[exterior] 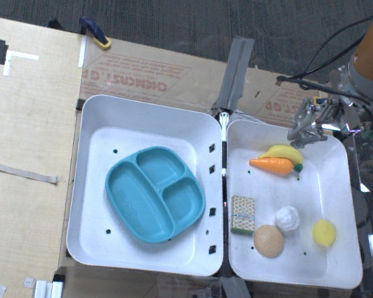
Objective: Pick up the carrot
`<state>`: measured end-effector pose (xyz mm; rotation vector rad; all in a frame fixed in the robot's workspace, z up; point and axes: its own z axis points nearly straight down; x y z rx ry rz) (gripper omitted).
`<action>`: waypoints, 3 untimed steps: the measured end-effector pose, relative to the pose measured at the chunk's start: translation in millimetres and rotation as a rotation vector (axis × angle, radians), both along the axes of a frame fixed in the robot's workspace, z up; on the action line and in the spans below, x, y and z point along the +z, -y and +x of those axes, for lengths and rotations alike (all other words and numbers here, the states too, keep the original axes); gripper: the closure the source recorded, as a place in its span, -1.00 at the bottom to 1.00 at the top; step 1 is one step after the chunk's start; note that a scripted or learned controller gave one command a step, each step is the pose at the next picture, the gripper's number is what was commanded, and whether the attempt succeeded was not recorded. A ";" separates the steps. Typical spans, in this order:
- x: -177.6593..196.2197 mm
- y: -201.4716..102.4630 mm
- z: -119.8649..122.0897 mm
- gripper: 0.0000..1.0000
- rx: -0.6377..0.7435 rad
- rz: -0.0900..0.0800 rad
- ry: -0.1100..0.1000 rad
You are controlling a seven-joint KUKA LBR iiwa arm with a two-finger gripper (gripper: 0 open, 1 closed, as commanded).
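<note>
The carrot [272,165] is lying on its side in the right bin [351,231], near the far wall, with its pointed tip aiming toward the divider between the bins and its green stub toward the right. A banana [283,153] is sitting just behind it, touching or nearly touching along the carrot's upper edge, so the two are crowding each other. The gripper [309,131] is hanging over the bin's far rim, just beyond the banana and a little to the right of the carrot; it is carrying nothing, and how far it is parted I cannot tell from this slant. Further forward in the same bin, a sponge [243,214], an egg [269,241], a small white lump [288,218] and a lemon [324,233] are resting well apart from the carrot. The left bin [87,184] is holding a blue plate [155,194]. The carrot is looking like a light, stiff plastic toy with a smooth, likely slippery skin and a taper that will be tending to squirt it out of a pinch near the tip. The thick middle is seeming the best place to close on, across its width, coming in from the near side to be avoiding the banana.
</note>
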<state>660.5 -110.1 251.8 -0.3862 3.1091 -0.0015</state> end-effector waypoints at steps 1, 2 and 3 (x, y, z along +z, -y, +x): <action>-97.9 8.0 -49.1 1.00 0.051 0.000 -0.004; -97.9 7.9 -49.0 -1.00 0.051 0.000 -0.004; -158.5 -3.1 -20.8 -1.00 -0.001 0.001 -0.003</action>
